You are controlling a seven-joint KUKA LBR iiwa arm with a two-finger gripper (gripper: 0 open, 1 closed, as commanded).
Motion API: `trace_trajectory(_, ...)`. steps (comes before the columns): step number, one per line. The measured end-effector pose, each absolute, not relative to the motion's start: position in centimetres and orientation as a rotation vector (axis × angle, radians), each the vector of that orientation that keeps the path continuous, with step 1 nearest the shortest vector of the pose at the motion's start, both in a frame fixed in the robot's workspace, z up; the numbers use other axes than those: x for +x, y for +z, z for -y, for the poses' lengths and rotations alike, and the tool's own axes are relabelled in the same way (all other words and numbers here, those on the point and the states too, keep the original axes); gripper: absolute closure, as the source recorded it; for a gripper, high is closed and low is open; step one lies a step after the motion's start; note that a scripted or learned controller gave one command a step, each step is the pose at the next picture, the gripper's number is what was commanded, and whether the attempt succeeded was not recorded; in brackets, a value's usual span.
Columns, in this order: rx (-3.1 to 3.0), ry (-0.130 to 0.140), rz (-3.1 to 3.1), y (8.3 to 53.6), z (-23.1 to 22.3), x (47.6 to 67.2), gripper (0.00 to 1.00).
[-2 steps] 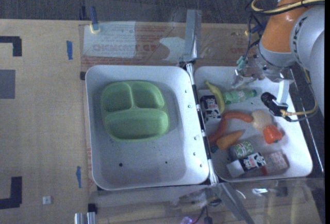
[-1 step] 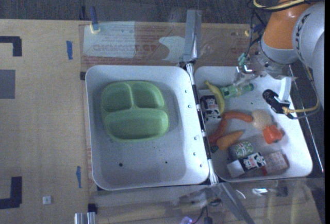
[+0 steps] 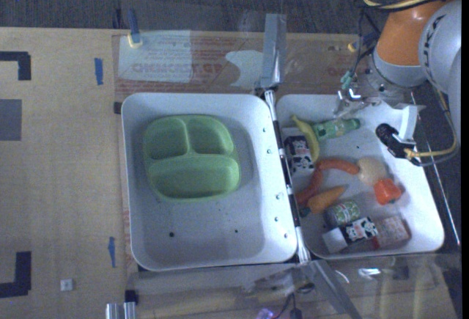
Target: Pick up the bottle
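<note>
A green see-through bottle [image 3: 338, 127] lies on its side in the far part of the right bin [image 3: 432, 226], its left end close to a yellow banana [image 3: 308, 136]. My gripper [image 3: 352, 96] hangs over the bin's far edge, just beyond and slightly right of the bottle. The grey and orange arm comes in from the upper right. Nothing shows in the gripper's grasp.
The left bin [image 3: 139, 237] holds a green divided plate [image 3: 192, 156]. In the right bin there are also a cow-print carton [image 3: 298, 152], two orange carrot-like pieces [image 3: 337, 165], a can [image 3: 343, 212], a small box [image 3: 352, 232], a brown block [image 3: 394, 231] and a red-orange toy [image 3: 387, 191].
</note>
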State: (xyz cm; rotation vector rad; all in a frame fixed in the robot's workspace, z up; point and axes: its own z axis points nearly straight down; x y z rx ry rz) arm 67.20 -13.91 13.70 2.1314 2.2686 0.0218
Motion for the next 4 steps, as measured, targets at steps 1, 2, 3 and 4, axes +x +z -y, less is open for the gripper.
trace_trajectory(1, 2.131, 0.021, -2.269, 13.7, 13.9, 67.2, 0.0)
trace_trajectory(2, 2.107, 0.006, -2.319, 8.8, 13.6, 66.9, 0.0)
trace_trajectory(3, 2.104, 0.007, -2.319, 9.9, 13.4, 67.0, 1.0)
trace_trajectory(4, 2.14, 0.002, -2.296, 20.7, 10.2, 66.8, 1.0)
